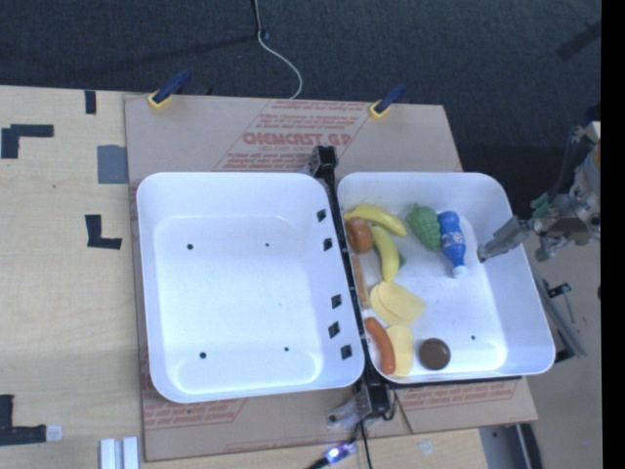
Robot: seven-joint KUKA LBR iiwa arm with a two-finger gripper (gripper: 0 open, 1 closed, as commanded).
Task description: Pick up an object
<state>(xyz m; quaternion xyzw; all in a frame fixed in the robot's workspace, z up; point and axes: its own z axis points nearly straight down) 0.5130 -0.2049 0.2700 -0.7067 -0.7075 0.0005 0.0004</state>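
The right bin (518, 355) holds several toy items. Two yellow bananas (383, 225) lie by its left wall, with a green leafy piece (424, 226) and a blue bottle (450, 241) to their right. Lower down are a pale yellow wedge (395, 302), an orange sausage-like piece (379, 344) and a brown ball (434, 353). My gripper (513, 247) hangs over the bin's right rim, just right of the blue bottle. It is open, with nothing between its fingers.
The left bin (156, 291) sits beside the right one, and a black hinge strip (337, 262) runs between them. Both rest on a cardboard sheet (293, 135) clamped at the back. A thin cable (278, 57) hangs over the dark floor behind.
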